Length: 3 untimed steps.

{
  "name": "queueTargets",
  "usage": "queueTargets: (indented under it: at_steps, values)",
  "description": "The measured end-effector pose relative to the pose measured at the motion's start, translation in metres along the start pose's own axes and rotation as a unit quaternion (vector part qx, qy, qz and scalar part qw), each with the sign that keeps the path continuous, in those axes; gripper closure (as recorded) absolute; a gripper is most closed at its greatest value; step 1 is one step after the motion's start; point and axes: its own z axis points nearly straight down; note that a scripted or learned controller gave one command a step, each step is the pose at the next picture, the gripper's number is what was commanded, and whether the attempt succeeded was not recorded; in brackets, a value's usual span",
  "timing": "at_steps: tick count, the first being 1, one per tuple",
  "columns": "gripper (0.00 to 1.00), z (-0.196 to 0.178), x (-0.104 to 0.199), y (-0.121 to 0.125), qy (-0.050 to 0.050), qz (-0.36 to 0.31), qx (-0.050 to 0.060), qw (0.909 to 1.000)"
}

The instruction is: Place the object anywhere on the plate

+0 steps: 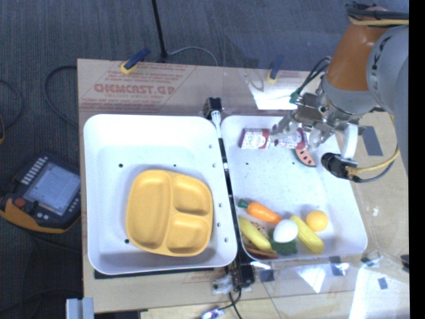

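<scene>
The yellow divided plate (170,212) lies in the left bin (106,138). My gripper (298,136) hangs low over the back of the right bin (332,198), open, its fingers (283,129) spread on either side of the right end of a red and white packet (254,139). Nothing is held between them. A watermelon slice (305,157) lies just in front of the gripper. Toy food is heaped at the bin's front: a carrot (262,212), a banana (252,233), a white egg (285,230), corn (309,234) and an orange (317,220).
A black divider rail (222,158) runs between the two bins. The arm's orange band (348,52) comes in from the upper right. A teach pendant (43,191) sits off the bench to the left, and a cable (156,18) runs across the back.
</scene>
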Motion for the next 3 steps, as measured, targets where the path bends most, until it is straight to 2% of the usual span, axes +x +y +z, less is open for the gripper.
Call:
queueTargets:
  at_steps: [1,2,3]
  values:
    - [1.0,0.037,0.075,-0.054,0.001,0.076,0.001,0.9971]
    - [1.0,0.047,0.106,-0.109,0.001,0.156,0.002,0.9878]
    - [0.0,0.047,0.105,-0.109,0.001,0.156,0.001,0.9877]
